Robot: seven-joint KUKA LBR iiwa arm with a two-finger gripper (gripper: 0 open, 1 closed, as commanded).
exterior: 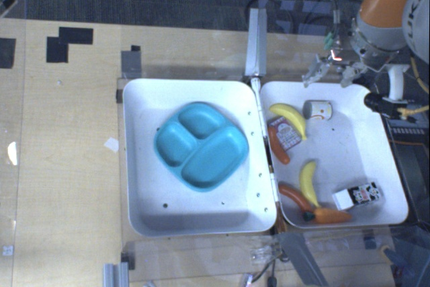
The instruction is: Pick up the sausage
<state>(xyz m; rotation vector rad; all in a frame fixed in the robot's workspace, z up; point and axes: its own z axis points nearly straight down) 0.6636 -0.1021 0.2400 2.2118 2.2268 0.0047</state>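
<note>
Red-brown sausage (293, 196), right bin's front

I can't read any text here: the small packet (287, 134) by the divider and the white box (357, 195) both carry print, but it's too blurred.

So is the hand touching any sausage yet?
Apart. The camera view shows the hand above the right bin's far rim, well clear of both sausages.

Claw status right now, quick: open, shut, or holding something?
Claw: open, holding nothing, above the far edge of the right bin, well away from the sausage.
</note>
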